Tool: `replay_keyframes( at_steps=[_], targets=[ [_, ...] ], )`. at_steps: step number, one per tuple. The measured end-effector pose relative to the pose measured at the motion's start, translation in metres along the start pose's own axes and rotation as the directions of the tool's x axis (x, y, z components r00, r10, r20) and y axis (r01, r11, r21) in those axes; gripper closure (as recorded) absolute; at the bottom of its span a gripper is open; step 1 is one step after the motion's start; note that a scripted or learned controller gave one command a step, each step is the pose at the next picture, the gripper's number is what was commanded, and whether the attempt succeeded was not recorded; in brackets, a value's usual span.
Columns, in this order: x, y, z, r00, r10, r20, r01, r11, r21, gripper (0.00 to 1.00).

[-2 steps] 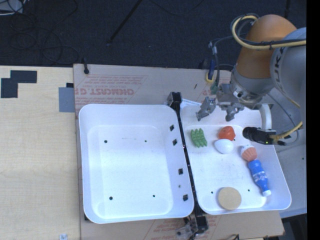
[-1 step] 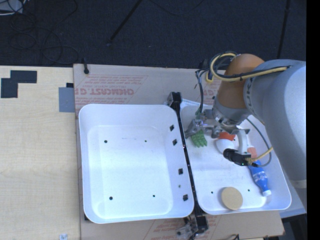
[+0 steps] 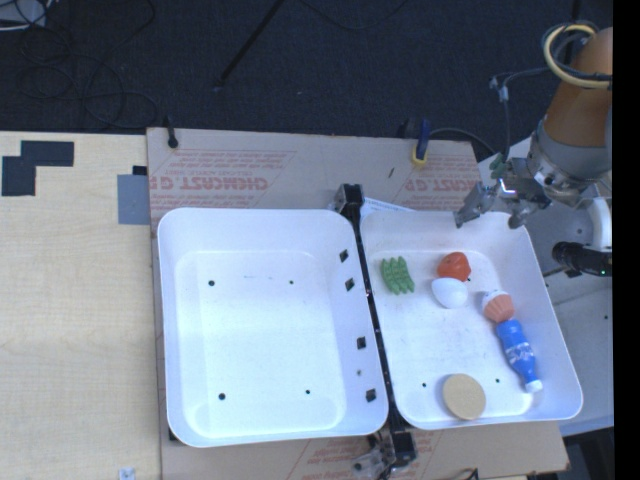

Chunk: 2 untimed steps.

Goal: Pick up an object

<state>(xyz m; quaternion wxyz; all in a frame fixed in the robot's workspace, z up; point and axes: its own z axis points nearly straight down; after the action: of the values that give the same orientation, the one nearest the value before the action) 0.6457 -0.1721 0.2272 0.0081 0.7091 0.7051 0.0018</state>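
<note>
We see the gripper [image 3: 494, 205] above the far right corner of the right bin [image 3: 560, 368], its fingers [image 3: 470, 211] spread apart with nothing between them. In that bin lie a green ridged piece [image 3: 397, 274], an orange-red ball [image 3: 454, 265] touching a white egg-shaped object [image 3: 449, 292], a blue bottle [image 3: 518, 351] and a tan disc [image 3: 464, 396]. The left bin [image 3: 180, 258] sits beside it on the worktop [image 3: 70, 318].

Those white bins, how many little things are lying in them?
6, all in the right bin: green piece, red piece, white egg shape, orange-capped piece, blue bottle, tan disc. More could be hidden underneath.
</note>
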Motion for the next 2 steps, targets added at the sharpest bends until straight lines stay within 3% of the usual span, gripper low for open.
replay_keyframes(
  at_steps=[1,2],
  targets=[
    [-0.035,-0.006,0.148,1.0,-0.003,-0.009,0.003,1.0,0.021,0.0],
    [-0.035,-0.004,0.129,1.0,-0.005,-0.009,0.005,1.0,0.016,1.0]
  ],
)
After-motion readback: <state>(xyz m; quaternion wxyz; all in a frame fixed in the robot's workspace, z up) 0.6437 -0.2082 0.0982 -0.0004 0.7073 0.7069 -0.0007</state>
